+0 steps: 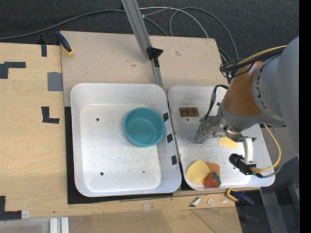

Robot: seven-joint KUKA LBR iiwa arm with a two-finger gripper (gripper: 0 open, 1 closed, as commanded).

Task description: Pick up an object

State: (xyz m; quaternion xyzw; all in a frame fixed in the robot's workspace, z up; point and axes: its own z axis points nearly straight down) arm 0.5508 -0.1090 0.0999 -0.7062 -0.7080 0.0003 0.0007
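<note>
Gripper [203,132] low over right bin [181,144], centre-right of frame; grip state cannot be told. Brown chocolate bar [189,112] just above it. Yellow piece [197,171] touching orange-red item [212,177], lower right. Teal bowl [144,126] in left bin [97,154].

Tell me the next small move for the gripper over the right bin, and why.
Probably shift the gripper sideways toward the yellow wedge just to its right, then descend. It hangs over bare floor of the right bin with nothing seen between its fingers. The brown bar lies flat behind it, and the yellow and orange pieces sit nearer the front rim.
</note>
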